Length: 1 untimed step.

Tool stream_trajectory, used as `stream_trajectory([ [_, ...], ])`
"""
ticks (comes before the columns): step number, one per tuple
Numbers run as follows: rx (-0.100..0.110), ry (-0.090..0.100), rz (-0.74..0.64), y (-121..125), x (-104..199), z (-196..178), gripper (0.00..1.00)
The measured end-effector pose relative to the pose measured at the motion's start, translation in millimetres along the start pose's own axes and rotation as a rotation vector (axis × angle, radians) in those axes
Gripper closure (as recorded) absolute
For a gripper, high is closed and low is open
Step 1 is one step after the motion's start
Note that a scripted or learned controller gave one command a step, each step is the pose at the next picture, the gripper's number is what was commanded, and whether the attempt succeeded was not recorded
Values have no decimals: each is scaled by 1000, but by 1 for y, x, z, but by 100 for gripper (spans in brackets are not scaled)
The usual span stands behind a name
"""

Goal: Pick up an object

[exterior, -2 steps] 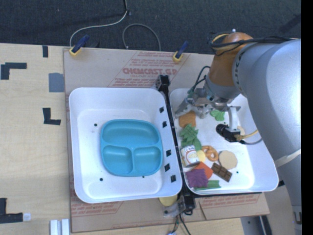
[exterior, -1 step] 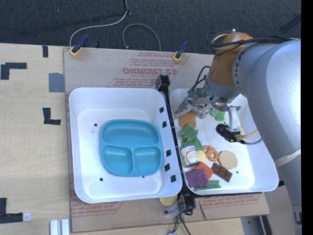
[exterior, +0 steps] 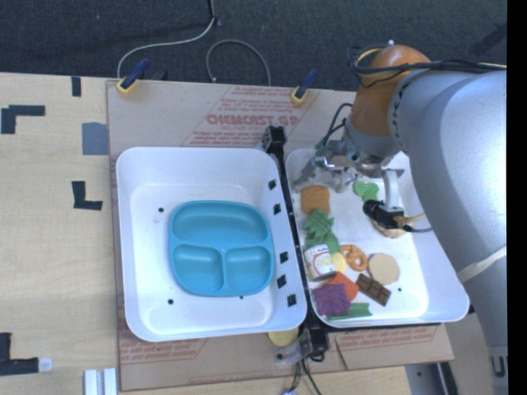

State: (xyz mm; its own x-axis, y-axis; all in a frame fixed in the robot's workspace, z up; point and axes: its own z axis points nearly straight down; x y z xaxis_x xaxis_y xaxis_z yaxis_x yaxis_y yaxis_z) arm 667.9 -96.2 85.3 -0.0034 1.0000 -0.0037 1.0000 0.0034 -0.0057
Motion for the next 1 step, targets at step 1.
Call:
stream_trajectory([
  [1,-9,1,2,-26,2,-1,0],
])
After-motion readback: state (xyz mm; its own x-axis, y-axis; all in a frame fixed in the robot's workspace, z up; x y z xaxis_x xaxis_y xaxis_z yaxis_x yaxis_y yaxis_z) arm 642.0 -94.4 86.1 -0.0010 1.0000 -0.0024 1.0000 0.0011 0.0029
